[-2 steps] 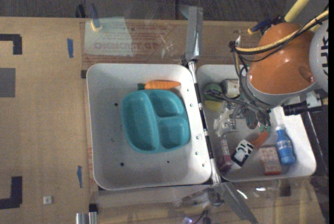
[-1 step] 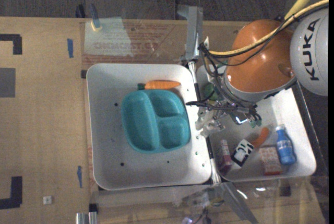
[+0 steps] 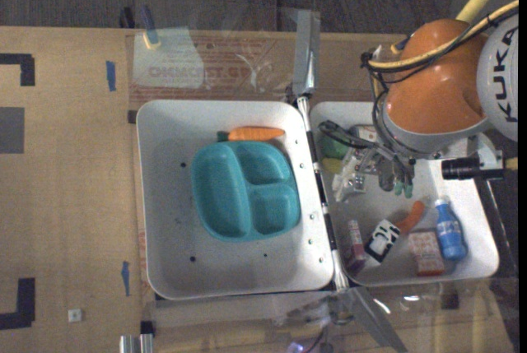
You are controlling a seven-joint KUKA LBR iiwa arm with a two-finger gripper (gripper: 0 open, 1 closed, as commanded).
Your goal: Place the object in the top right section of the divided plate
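A: Where does it stand right now?

B: The end effector (image 3: 394, 178) hangs over the right bin (image 3: 486, 261), below the orange band of the arm (image 3: 432, 80). Whether it is released or clenched I cannot tell; the wrist covers too much of it, and I see nothing plainly caught in it.

A: And the divided plate?

B: The teal divided plate (image 3: 245, 188) lies in the left bin (image 3: 165, 261), with a toy carrot (image 3: 256, 132) touching its upper rim, outside the plate. All its sections look bare.

A: So which object goes in?

B: My guess is one from the right bin: a blue bottle (image 3: 450, 229), a small reddish box (image 3: 426, 251), an orange piece (image 3: 413, 216), a black-and-white item (image 3: 381, 240), a dark tube (image 3: 355, 243), something green (image 3: 333, 148) near the divider. The crumpled clear-and-silver piece (image 3: 352, 177) lies just beside the tool.

A: How should the pick be done well?

B: Come down straight on one item only, centred, since the things lie close together. Lift clear of the wall between the bins before crossing left, then lower over the plate's top right section and let go low, so it does not bounce across a ridge.
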